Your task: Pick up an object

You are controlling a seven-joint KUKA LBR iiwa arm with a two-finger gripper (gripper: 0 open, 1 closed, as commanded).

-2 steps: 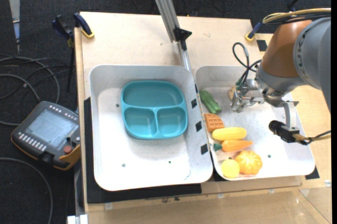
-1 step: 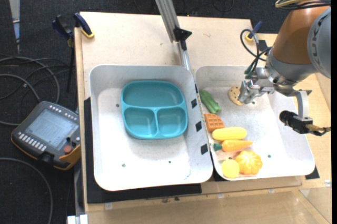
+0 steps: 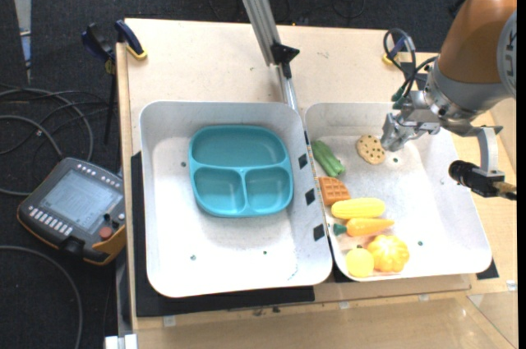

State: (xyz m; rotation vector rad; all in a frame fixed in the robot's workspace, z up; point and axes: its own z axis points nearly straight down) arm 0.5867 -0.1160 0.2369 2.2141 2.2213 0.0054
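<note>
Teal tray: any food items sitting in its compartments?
No. The teal tray in the left bin has bare compartments; the cookie and other toy foods lie in the right bin.

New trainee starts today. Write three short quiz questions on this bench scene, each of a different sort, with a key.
1. True or false: the teal tray sits in the right bin.
2. Which item lies nearest the gripper? A) cookie B) waffle C) lemon
3. Fill in: the green vegetable lies by the right bin's ___ wall.

Key: 1 false, it sits in the left bin; 2 A; 3 left.
</note>
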